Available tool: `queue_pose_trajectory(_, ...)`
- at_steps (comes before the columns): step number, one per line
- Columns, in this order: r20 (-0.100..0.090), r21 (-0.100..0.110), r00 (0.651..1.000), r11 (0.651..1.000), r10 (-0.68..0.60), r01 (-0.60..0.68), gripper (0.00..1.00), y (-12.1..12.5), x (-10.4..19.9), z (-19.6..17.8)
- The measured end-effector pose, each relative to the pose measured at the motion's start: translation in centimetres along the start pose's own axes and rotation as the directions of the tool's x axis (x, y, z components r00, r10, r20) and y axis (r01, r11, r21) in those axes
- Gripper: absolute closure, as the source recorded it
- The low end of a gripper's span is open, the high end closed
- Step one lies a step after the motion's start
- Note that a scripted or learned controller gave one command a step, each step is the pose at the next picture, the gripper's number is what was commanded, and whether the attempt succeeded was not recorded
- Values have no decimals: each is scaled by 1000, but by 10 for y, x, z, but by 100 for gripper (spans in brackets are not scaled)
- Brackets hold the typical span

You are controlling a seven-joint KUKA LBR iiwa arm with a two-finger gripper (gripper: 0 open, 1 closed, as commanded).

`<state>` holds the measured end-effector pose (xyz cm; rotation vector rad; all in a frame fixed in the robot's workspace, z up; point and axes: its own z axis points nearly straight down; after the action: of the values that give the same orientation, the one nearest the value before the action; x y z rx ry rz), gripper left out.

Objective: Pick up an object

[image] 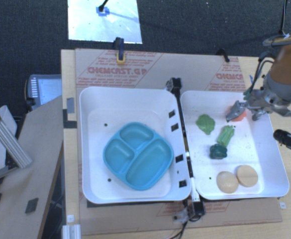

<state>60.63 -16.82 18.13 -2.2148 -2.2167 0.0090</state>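
Nearest in the right bin [279,183] lie two tan round pieces [237,179], side by side. Behind them sit a dark green lump [218,151], a green stick-shaped toy [226,135] and a light green lump [205,123]. The left bin [93,133] holds a blue divided plate [138,155]. Farther back, the gripper [236,112] hangs over an orange thing [240,116]; I cannot tell if its jaws are spread.

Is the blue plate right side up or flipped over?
Right side up. The blue plate lies flat in the left bin, and its three hollow sections face up toward the camera.
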Motion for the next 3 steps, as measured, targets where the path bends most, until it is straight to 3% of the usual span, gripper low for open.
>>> queue_pose_trajectory(1, 2, -11, 1000, 1000, -2, 2, 0, 3, 0, -6)
queue_pose_trajectory(3, 2, -7, 1000, 1000, 0, 0, 0, -3, -4, 92)
